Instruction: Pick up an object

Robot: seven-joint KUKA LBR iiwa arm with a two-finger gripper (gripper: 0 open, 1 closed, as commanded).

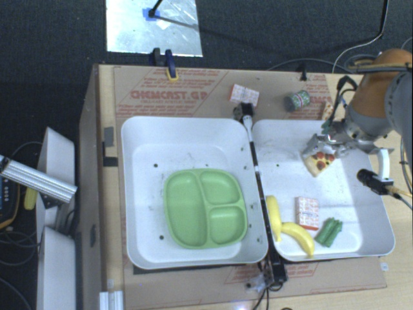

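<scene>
Lying directly beneath the jaws, whose state I cannot tell, is the pizza slice (321, 163).

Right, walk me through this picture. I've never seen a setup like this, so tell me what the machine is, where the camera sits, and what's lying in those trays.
One fixed camera looks down at a slant on a bench with two shallow white bins. The grey and orange machine at the right is a robot arm; its gripper hangs low over a pizza slice toy in the right bin. Whether it grips the slice is not visible. That bin also holds two bananas, a small red and white box and a green vegetable toy. The left bin holds a green divided plate.
</scene>
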